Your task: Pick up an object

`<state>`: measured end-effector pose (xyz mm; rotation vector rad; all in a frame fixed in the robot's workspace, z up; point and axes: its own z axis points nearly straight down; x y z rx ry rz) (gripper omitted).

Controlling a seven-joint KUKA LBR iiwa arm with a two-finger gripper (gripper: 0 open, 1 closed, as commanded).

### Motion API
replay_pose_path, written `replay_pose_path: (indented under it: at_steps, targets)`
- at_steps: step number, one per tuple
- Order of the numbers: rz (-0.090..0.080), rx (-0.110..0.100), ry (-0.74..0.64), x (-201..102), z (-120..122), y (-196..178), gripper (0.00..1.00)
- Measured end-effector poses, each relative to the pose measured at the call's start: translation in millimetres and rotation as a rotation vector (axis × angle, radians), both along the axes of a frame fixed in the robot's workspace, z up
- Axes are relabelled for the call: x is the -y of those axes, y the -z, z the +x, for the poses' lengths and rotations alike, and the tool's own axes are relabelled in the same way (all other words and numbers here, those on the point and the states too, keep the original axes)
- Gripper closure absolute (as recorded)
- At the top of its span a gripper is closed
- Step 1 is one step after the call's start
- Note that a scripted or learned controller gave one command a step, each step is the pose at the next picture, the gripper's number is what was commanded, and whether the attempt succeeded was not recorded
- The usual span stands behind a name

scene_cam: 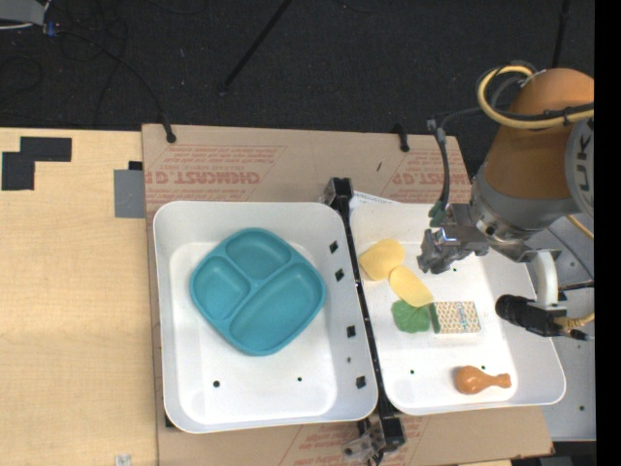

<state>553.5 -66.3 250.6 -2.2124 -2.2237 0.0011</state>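
- Arm (529,163): grey body with an orange band, entering from the right and reaching over the upper part of the right bin.
- Left bin (184,396): shallow, white; holds one item.
- Right bin (543,382): shallow, white; holds five small items, all on its floor.
- Teal divided plate (257,289): three compartments, lying flat in the middle of the left bin, turned cornerwise.
- Gripper (434,257): dark, at the arm's end, above the upper middle of the right bin; how far the fingers stand apart cannot be told, and nothing is seen between them.
- Yellow piece (381,258): blunt block, just left of the gripper, clear of it.
- Yellow oval (410,286): long axis running upper left to lower right; lies just below and left of the gripper tip, touching the green piece.
- Patterned sponge block (456,317): long axis left to right, below the gripper, beside the green piece.
- Green piece (411,317): leafy lump, below the yellow oval.
- Orange drumstick-shaped toy (477,380): long axis left to right, narrow end pointing right; near the bin's front, well apart from the gripper.
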Motion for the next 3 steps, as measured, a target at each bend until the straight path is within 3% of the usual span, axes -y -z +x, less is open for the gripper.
replay_pose_path:
  at_steps: [3]
  targets:
    - [-0.002, -0.002, 0.001, -142.8, -33.3, 2.7, 1.0]
